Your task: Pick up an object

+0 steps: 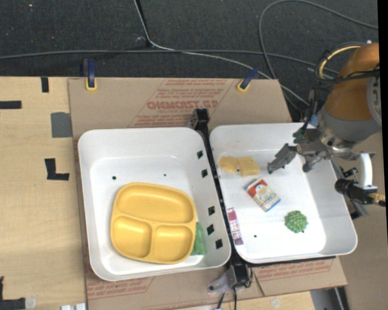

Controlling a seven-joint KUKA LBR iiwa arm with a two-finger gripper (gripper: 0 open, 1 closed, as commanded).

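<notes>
**Claw open over the right bin, nothing in it**

So the desk (29,210) has a cardboard sheet (179,100) on it, and the two white bins sit side by side on that; left bin (94,152) has a big yellow tray (153,222) with three compartments, and something green (198,239) is tucked against the tray's right edge; right bin (332,238) has the small stuff. The arm (353,89) comes in from the right; its claw (295,159) hangs over the bin's upper right part, fingers spread apart, gripping nothing. Items in there: a pale yellow piece (239,166) near the top, a small red and white carton (262,194) just below it, a green ball (296,221) lower right, and a thin packet (233,224) along the left wall; all apart from the claw.
</notes>
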